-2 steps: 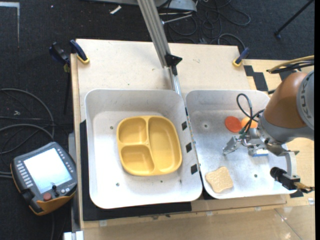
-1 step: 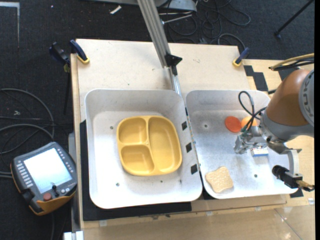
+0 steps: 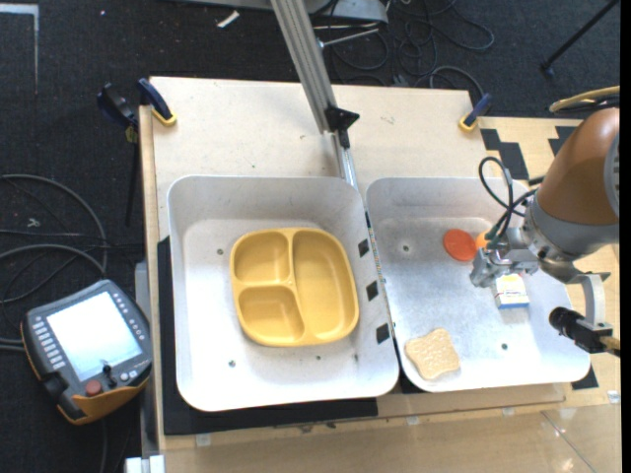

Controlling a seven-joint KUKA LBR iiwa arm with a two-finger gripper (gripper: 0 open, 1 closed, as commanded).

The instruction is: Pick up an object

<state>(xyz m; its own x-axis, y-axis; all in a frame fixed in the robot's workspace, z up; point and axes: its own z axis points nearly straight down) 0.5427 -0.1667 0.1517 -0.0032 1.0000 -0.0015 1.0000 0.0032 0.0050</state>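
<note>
Here, two white bins [image 3: 197, 225] sit on a pale bench [image 3: 246, 116]; claw [image 3: 490, 267] state unclear.

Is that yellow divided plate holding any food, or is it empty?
Empty. The yellow plate sits in the left bin, and all three of its compartments show bare yellow bottoms.

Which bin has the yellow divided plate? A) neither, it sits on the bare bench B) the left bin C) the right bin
B: the yellow divided plate lies flat in the left bin, while the right bin holds the orange disc and the cracker-like piece.
</note>
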